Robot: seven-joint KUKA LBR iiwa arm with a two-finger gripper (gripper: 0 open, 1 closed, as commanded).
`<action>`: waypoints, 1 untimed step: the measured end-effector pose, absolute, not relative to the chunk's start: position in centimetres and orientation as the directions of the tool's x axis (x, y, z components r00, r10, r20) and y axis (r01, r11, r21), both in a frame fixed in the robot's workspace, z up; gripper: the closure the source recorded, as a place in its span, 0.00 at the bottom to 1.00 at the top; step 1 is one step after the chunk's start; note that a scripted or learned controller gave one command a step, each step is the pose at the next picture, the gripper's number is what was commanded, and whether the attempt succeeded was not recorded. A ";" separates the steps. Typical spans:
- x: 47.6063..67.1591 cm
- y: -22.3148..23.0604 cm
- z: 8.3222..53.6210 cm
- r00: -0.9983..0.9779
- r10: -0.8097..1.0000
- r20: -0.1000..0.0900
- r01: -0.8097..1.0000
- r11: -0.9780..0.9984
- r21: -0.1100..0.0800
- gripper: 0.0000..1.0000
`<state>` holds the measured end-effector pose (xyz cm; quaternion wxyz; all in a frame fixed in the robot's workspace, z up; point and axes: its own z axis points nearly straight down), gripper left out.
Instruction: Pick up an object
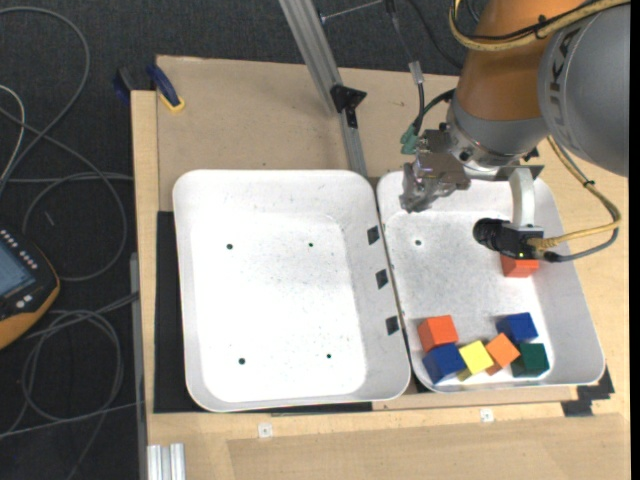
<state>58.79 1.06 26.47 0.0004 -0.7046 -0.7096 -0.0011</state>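
Smooth white plastic bins (270, 278), wooden bench (250, 98)

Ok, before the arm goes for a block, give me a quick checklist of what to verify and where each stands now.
1. Blocks within the right bin: ok, clustered at its near edge.
2. Orange block top free of other blocks: ok.
3. Gripper above the blocks: not ok, it hangs over the bin's far corner.
4. Fingers open: cannot tell.
5. Red block reachable: cannot tell, a black fitting partly hides it.
6. Yellow block has side room: not ok, neighbours touch it.
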 end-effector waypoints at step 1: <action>59.8 6.2 24.7 -0.006 1.000 0.002 1.000 0.006 -0.001 1.00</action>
